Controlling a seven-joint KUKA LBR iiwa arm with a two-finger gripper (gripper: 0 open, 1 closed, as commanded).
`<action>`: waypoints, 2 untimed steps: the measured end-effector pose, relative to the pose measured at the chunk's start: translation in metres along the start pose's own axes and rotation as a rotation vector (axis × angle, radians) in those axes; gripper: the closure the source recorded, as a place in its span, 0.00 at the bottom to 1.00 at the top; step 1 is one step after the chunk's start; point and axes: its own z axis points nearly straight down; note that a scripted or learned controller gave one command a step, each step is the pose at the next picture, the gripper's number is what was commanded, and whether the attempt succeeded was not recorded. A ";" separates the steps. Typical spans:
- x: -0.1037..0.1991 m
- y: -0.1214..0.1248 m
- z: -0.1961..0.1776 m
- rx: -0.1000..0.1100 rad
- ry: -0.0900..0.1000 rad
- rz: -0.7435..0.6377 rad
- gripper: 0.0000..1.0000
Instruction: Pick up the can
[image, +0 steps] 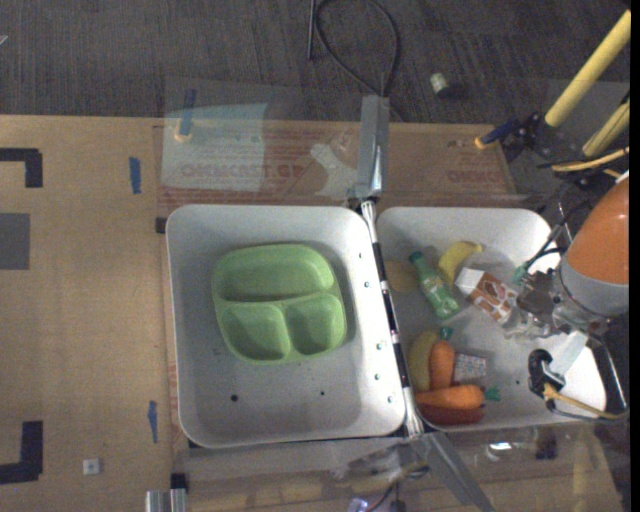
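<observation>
Right bin's far side hidden beneath the arm, itself cropped.

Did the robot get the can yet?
Not yet. Done: nothing that I can see. In hand: the gripper is over the right bin, beside a small carton. Left: what looks like the can lies by the carrots, so reaching, gripping and lifting it all remain.

The small greyish can lies on its side in the right bin, beside a carrot.
</observation>
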 end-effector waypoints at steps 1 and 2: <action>0.000 0.000 0.000 0.000 0.000 0.000 0.00; -0.002 0.001 -0.009 0.000 0.000 0.004 1.00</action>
